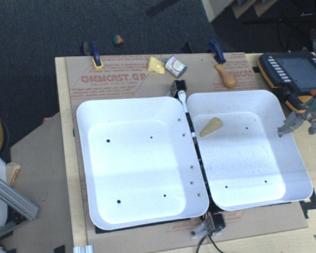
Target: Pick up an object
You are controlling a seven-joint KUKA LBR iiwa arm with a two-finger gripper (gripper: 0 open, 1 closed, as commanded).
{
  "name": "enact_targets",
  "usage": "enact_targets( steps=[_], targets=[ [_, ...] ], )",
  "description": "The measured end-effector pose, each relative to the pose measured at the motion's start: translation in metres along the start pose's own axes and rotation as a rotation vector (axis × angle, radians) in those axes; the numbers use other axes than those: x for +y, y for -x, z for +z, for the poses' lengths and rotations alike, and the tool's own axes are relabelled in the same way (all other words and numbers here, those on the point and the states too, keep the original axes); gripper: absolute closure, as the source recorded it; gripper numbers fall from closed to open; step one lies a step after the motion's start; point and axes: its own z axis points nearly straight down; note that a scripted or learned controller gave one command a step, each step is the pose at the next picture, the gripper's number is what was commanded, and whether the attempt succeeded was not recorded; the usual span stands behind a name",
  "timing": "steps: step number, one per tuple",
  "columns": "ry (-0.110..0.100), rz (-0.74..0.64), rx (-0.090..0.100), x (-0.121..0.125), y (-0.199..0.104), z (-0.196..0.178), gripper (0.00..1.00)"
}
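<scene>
We should swing the end effector [291,125], jaw state unclear to us, squarely over the tan object [211,126].

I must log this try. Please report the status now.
Gripper at right bin edge, holding nothing. Tan object lying in right bin, untouched. Path clear.

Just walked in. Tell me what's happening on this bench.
A robot arm is set to pick up an object from two white bins. The right bin holds one small tan object near its upper left corner. The gripper sits at the right bin's right rim, well apart from that object and with nothing between its fingers. The left bin sits beside it. A few small items lie on the board behind the bins, including a yellow piece.
</scene>
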Motion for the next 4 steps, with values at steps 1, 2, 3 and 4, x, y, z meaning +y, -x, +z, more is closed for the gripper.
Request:
enact_targets(
  steps=[1,2,3,4],
  targets=[
    [0.003,-0.001,-0.002,0.001,0.0,-0.011,1.0],
    [-0.002,0.002,0.002,-0.037,0.005,-0.024,1.0],
    [0.021,-0.002,-0.009,-0.035,0.006,-0.24,1.0],
    [0.007,-0.001,-0.004,-0.034,0.006,-0.241,1.0]
  ],
)
